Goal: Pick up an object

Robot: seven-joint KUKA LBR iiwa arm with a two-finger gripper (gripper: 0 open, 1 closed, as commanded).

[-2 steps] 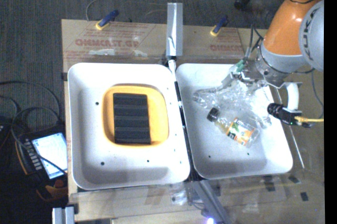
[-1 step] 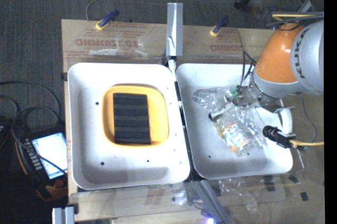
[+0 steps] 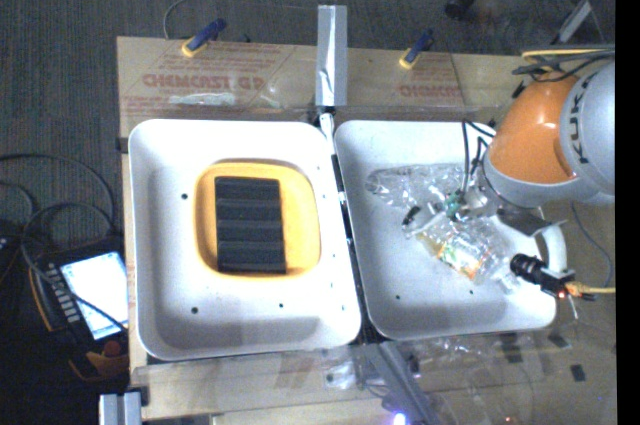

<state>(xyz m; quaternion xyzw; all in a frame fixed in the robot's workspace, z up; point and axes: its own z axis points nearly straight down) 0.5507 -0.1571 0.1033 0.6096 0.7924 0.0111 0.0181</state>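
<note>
From where I stand, the arm reaches in over the right bin; its claw sits low among the clutter there, beneath the orange band; how far it is open I cannot tell, and I see nothing that it plainly holds.

The likeliest thing to lift is the clear packet with orange and green contents, lying just beside the claw in the bin's right half; crumpled clear wrapping lies toward the bin's middle; a small black piece rests near the wrapping's lower edge. The left bin carries a yellow tray with a black ribbed block in it, well apart from the claw; both bins stand on the table.

Step in hand, as I judge it: closing on one item in the right bin.

Procedure for doing it well:
1. Select a single item; the packet is nearest and has some bulk to grip.
2. Centre the claw over the packet's thickest part, not its thin film edge; film probably slips and crumples under pressure.
3. Descend close to the bin floor before closing; a high closure would likely catch only loose film.
4. Close firmly; lift straight up and slowly.
5. Watch the neighbouring wrapping; it may drag along or pull the packet free.
6. Keep clear of the bin's right wall.
7. Confirm the grasp only once the packet hangs visibly from the claw.
</note>
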